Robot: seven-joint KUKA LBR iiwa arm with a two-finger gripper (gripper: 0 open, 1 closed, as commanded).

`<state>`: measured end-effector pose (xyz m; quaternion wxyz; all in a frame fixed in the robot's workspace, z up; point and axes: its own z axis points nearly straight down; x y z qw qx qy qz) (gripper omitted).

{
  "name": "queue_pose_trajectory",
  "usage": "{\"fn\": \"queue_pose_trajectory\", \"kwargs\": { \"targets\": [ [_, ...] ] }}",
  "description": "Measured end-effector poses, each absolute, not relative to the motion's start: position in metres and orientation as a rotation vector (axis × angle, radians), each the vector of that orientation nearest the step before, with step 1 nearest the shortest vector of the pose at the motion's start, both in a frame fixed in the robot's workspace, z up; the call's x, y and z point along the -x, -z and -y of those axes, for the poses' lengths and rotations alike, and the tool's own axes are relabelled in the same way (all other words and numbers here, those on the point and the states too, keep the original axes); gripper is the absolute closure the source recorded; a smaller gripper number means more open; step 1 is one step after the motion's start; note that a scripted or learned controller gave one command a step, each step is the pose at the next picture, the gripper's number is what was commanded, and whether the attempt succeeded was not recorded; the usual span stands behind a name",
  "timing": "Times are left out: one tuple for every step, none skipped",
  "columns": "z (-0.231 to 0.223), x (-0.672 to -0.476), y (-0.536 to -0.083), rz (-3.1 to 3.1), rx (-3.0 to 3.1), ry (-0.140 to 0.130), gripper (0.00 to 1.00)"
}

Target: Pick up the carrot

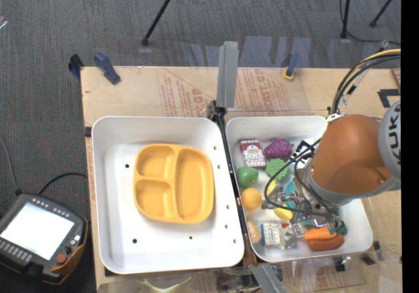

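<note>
In the camera view, the grey arm's gripper (313, 220) is hanging low over the front of the right-hand white bin (363, 236), just above the small orange toy carrot (325, 240), which is lying on the bin floor near the front wall. How its grasping end is set, I cannot tell. Judging by this, the carrot is not yet lifted; gripping and raising are remaining

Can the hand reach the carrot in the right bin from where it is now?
Probably yes. The hand hangs right over the carrot, which lies near the front wall of the right bin. A small carton lies beside it, apart, so the way seems free.
</note>
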<state>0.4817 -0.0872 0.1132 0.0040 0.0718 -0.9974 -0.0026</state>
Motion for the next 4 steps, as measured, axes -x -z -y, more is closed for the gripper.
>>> {"fn": "queue_pose_trajectory", "kwargs": {
  "targets": [
    [0.086,-0.484,-0.125,3.131,-0.231,0.006,1.00],
    [0.125,-0.520,-0.152,3.143,-0.115,0.001,1.00],
    [0.203,-0.542,-0.229,3.151,0.040,-0.005,1.00],
    [0.201,-0.541,-0.225,3.143,0.039,0.002,0.00]
  ]
}}
